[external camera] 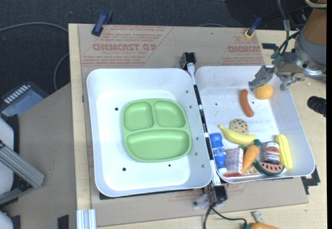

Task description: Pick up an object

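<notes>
Orange fruit (264,91) between hand (272,79) fingers

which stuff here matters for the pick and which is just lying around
For the pick:
- tool, over the right bin
- orange ball just below it
- sausage, banana, carrot, corn cob, cookie, watermelon slice, also in that bin

Lying about:
- green divided plate in the left bin
- blue clamps
</notes>
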Robot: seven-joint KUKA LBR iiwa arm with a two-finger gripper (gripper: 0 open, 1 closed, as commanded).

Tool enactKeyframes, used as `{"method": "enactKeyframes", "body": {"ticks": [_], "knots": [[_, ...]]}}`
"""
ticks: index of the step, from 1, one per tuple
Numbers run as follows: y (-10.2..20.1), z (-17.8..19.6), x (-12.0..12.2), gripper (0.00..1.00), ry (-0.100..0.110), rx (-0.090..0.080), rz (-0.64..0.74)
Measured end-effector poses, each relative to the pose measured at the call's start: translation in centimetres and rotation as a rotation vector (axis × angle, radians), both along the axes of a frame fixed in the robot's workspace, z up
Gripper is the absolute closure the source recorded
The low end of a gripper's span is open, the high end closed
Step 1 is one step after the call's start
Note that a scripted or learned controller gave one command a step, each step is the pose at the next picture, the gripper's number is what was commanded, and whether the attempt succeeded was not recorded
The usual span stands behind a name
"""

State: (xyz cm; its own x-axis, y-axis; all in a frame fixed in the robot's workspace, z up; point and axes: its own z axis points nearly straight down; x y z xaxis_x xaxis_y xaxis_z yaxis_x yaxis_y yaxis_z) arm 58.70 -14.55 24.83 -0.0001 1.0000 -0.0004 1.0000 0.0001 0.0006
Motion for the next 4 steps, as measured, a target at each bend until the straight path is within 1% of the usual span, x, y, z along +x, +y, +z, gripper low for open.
{"method": "enactKeyframes", "body": {"ticks": [1, 2, 3, 4], "knots": [[-0.1, -10.9, 4.2, 0.00, 0.004, 0.001, 0.000], [1.8, -16.4, -3.2, 0.00, 0.002, 0.001, -0.001], [1.7, -15.3, -3.0, 1.00, -0.002, 0.000, -0.002], [1.7, -15.4, -3.1, 0.00, -0.002, 0.000, -0.002]]}}
